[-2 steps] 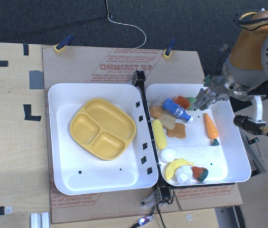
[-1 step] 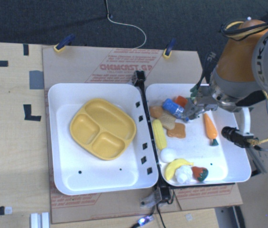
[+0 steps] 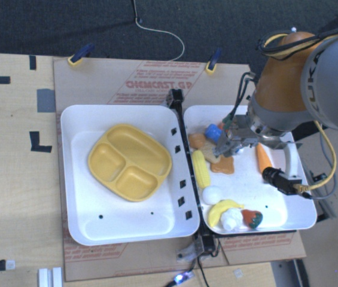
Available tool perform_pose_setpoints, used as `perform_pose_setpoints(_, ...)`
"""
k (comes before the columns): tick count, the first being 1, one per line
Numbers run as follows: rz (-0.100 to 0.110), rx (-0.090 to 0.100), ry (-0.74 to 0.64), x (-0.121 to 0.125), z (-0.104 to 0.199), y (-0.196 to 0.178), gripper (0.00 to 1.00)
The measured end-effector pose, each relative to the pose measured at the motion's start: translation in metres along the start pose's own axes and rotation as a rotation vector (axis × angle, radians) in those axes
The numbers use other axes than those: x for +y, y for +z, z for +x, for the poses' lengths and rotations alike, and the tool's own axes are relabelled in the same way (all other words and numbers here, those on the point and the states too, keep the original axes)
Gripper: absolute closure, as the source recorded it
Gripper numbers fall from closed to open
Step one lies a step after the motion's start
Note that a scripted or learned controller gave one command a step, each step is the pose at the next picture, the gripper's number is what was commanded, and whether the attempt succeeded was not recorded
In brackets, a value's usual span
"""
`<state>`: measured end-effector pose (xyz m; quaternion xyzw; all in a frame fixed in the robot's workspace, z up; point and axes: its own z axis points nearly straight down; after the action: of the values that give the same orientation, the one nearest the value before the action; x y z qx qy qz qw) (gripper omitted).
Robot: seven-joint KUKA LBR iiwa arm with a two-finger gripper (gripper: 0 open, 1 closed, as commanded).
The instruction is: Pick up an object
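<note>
Over the right bin (image 3: 288, 220) of a two-bin surface, the grey KUKA arm (image 3: 288, 82) reaches in from the right and lowers its hand (image 3: 231, 143) into a cluster of toy food. We cannot tell from this slanted overhead angle how far the hand is parted or whether anything sits in it, since the wrist and its cabling cover it.

We judge the pieces are scattered loosely so that a program can try any of them: a blue block (image 3: 213, 132) and an orange-brown slice (image 3: 197, 140) lie just beside the hand near the divider, a flat tan piece (image 3: 223, 165) lies just below it, and a corn cob (image 3: 201, 168) runs along the bin's left wall. We read the tan piece or the blue block as the likeliest target (the hand hangs closest to those two), though the task names no one thing.

The corn cob's long axis runs roughly parallel to the divider, top to bottom in the view. A carrot (image 3: 264, 157), right of the hand, lies nearly the same way, tilted slightly. Nearer the front sit a white egg (image 3: 211, 194), a banana (image 3: 221, 208) curving around a white ball (image 3: 230, 220), and a red-and-green piece (image 3: 253, 218).

The left bin (image 3: 79, 220) holds a yellow divided tray (image 3: 130, 161), set at a diagonal, well apart from the action.
</note>
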<state>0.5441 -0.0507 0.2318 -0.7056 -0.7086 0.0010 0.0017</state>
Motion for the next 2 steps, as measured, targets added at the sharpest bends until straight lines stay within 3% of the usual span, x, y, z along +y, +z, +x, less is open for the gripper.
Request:
perform_pose_setpoints(1, 0.0, 0.001, -0.002, -0.012, 0.05, 0.0, 1.0)
perform_pose_setpoints(2, 0.002, 0.0, 0.0, -0.04, 0.092, 0.016, 1.0)
